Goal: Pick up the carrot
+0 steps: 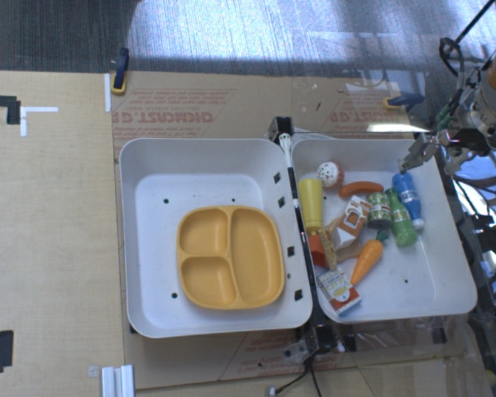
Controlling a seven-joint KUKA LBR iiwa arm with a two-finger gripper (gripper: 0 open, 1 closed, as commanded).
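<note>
The carrot (pixel 366 260) is orange with a green top and lies at a slant in the middle of the right bin (pixel 434 284). Its green end points up toward a green bottle (pixel 402 227). My gripper (pixel 412 159) hangs over the bin's far right corner, above and to the right of a blue bottle (pixel 407 195). It is well apart from the carrot and nothing shows in its grasp.
Around the carrot lie a small carton (pixel 350 222), a can (pixel 379 209), a sausage (pixel 361 188), a white ball (pixel 328 171), a yellow bottle (pixel 311 203) and a flat box (pixel 339 292). The left bin (pixel 149 222) holds a yellow divided plate (pixel 230 256).
</note>
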